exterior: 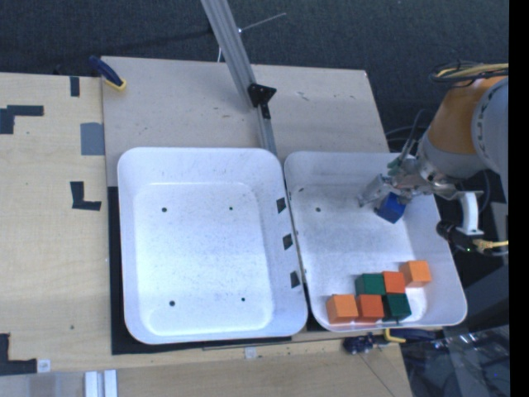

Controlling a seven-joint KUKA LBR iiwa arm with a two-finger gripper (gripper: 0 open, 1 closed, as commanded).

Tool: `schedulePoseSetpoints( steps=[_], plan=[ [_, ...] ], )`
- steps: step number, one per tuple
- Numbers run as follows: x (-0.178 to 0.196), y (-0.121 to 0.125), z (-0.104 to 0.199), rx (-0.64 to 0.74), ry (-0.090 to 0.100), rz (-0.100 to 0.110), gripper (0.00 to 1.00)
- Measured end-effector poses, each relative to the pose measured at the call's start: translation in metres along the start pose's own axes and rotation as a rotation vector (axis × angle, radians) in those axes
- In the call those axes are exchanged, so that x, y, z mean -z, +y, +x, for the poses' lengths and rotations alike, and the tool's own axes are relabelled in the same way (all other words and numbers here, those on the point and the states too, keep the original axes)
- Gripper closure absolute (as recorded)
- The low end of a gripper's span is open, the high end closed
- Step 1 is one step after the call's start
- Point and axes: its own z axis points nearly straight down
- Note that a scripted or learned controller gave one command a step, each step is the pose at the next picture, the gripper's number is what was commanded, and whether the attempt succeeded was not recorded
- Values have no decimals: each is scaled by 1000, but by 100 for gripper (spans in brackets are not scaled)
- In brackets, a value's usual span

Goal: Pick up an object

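Blue block sat clamped between the fingers of the gripper, held near its top, so it could slip loose.

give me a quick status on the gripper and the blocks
Gripper over right bin, blue block at its fingers. Orange and green blocks clustered at bin's near edge. Nothing in the way.

Two white bins — four orange blocks, two green blocks, one blue block.
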Motion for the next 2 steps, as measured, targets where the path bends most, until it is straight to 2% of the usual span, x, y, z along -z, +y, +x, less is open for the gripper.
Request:
schedulePoseSetpoints(
  steps=[1,2],
  plan=[
    [8,0,0,2,-2,-1,100],
    [54,-5,3,0,8,13,100]
  ],
)
